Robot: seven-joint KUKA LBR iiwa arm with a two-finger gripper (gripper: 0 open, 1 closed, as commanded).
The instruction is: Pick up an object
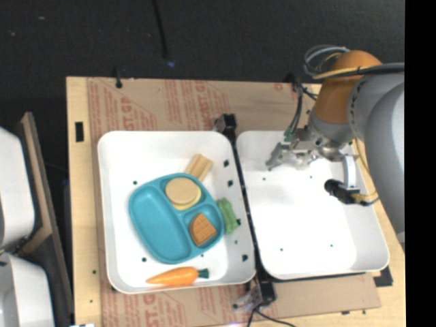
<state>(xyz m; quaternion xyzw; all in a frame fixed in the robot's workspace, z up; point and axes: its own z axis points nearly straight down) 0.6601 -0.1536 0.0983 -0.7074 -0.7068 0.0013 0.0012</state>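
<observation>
The left bin [116,182] holds a blue divided tray [160,227]. On the tray lie a round tan biscuit [183,191] and a brown bread slice [203,229]. A pale wooden block [199,166] rests against the tray's far edge, and a green piece [227,216] sits at its right side. An orange carrot [175,276] lies along the bin's near wall. My gripper [287,157] hangs over the far left part of the right bin [320,251], apart from all these objects, with nothing seen in it.
A black clamp [225,123] stands at the far end of the seam between the bins. A black cable fitting [338,190] hangs off the arm over the right bin. The arm's orange band [340,87] and grey body fill the upper right.
</observation>
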